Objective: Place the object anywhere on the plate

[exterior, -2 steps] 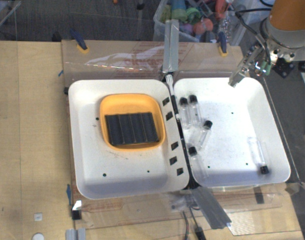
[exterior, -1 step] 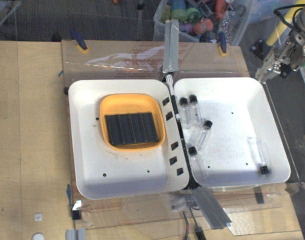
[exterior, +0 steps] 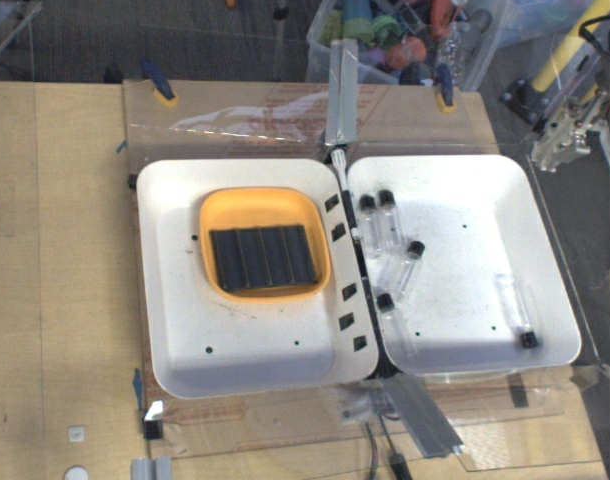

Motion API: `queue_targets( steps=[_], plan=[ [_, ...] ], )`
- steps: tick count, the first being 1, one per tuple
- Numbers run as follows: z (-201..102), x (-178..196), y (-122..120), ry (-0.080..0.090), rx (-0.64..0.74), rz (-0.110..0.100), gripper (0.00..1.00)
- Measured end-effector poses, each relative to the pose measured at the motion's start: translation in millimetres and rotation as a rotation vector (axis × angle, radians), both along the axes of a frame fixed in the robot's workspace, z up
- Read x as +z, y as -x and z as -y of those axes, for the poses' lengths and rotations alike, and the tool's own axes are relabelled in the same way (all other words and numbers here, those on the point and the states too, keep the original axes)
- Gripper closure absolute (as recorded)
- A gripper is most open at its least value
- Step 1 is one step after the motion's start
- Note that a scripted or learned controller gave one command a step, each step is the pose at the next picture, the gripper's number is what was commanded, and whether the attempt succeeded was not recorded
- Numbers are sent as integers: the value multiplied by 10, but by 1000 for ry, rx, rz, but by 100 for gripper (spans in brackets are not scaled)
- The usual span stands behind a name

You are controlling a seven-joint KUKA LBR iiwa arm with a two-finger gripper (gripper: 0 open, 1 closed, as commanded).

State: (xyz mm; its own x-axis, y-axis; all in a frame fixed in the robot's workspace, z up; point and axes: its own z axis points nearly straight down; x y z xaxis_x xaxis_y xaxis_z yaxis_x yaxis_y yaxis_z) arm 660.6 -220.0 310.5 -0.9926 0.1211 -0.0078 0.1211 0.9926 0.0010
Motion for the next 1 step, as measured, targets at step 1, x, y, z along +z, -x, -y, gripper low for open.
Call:
queue_targets(
  steps=[1],
  plan=[
    [2, 0, 1, 0, 0, 0, 0]
  ],
)
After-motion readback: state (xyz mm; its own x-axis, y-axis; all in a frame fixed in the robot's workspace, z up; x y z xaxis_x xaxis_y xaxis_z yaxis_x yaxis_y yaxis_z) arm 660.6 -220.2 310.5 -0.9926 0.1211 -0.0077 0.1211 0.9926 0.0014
